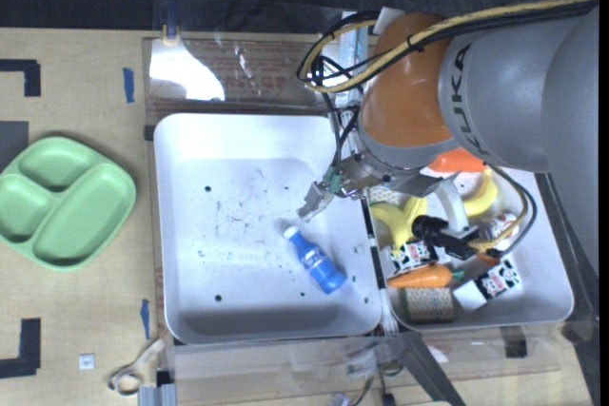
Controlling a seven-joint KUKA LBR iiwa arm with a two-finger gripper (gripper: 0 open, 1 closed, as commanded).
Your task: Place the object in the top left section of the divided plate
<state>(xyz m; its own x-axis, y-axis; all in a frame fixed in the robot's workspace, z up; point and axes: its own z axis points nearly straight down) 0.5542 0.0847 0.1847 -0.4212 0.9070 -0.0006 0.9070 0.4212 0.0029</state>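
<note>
The table (76,319) is pale wood and runs off the frame at the left and bottom edges. The grey arm (514,81) with its orange band (409,109) comes in from the right, cut off by the frame, and covers the upper part of the right bin (547,299). The left bin (238,176) lies in the middle, its floor scuffed with faint marks. A clear sheet behind the bins gives off glare, so what lies under it is hard to read. The green divided plate (62,202) sits on the table well to the left of the bins, its left rim clipped by the frame edge. In the right bin a heap of small things is partly hidden under the arm: a yellow piece (398,216), an orange carrot-like piece (419,278), black-and-white patterned blocks (501,279); several cannot be made out. A blue bottle (317,261) with a white cap lies on its side in the left bin, near the right wall. The hand (319,197) hangs just above and beside it, apart from it; how wide it stands cannot be told.
</note>
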